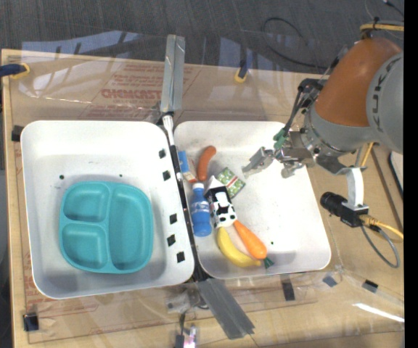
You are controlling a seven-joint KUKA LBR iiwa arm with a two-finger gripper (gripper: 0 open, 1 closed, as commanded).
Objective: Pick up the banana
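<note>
A yellow banana [232,249] lies near the front edge of the right bin [303,223], curved, with an orange carrot [250,239] resting against its right side. My gripper [258,161] hangs over the upper middle of the right bin, well behind and to the right of the banana, reaching in from the arm at the right. Nothing shows between its fingers.
In the right bin also lie a red sausage [205,162], a green packet [231,180], a black-and-white cow toy [222,204] and a blue bottle [200,210] along the left wall. The left bin [42,158] holds a teal divided plate [107,225].
</note>
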